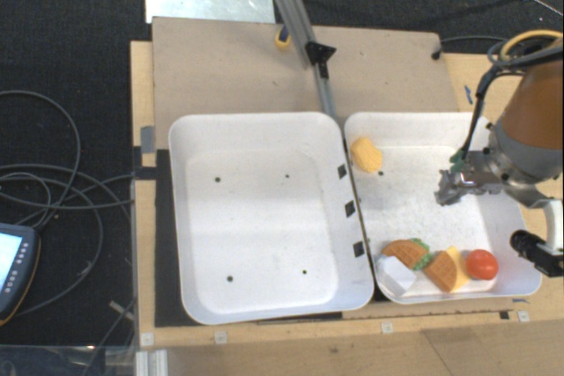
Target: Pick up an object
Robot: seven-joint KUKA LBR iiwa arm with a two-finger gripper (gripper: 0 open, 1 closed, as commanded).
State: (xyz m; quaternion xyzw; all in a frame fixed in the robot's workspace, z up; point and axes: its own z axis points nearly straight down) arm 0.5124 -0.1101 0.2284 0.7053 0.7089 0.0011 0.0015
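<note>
In the right bin [414,129] a yellow lumpy object [367,154] lies near the bin's upper left corner. Along the front wall sit a white block [396,276], a brown round toy with a green edge [408,253], an orange-yellow wedge [445,269] and a red ball [481,263]. My gripper [452,189] hangs over the right-middle of this bin, above bare floor, apart from all the objects. Nothing shows between its fingers.
The left bin [189,136] adjoins the right one, with black clips [350,208] along the shared wall. A grey pole [291,0] slants in from the top toward the bins' junction. The arm's orange band [538,110] sits at the right edge.
</note>
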